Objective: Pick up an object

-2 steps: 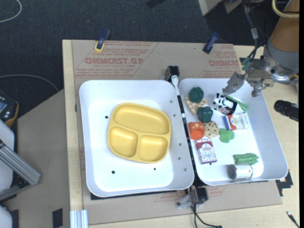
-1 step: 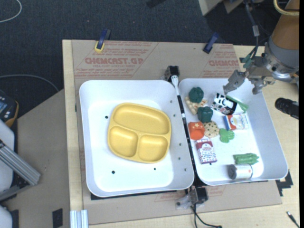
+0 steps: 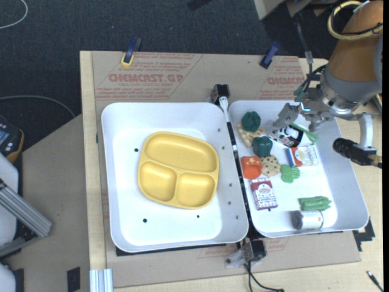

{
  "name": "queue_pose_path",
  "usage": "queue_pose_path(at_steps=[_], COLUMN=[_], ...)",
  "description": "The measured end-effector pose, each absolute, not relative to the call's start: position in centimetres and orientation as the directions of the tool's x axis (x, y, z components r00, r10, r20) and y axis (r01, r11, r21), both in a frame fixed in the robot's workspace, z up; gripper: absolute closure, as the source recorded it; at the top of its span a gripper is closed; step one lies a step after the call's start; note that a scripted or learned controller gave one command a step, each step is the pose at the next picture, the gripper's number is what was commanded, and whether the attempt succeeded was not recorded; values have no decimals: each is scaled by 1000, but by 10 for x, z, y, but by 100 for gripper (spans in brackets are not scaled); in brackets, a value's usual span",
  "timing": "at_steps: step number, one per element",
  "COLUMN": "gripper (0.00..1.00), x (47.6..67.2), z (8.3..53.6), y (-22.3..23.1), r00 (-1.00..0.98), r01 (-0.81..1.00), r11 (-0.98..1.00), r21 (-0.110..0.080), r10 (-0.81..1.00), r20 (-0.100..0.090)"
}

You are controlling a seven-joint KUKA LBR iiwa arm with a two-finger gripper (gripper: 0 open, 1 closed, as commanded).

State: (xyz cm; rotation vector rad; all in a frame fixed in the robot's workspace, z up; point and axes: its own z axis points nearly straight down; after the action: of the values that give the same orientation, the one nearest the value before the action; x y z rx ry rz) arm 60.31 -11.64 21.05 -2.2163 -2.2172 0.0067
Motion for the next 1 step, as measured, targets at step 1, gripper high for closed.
queue_pose_path(at_steps=[1], gripper=[0], x=[597], z=[147], y=[-114], r00=[0], r01=[1000], r11=[0], r21=[-8], r10=[1000], r20=[2])
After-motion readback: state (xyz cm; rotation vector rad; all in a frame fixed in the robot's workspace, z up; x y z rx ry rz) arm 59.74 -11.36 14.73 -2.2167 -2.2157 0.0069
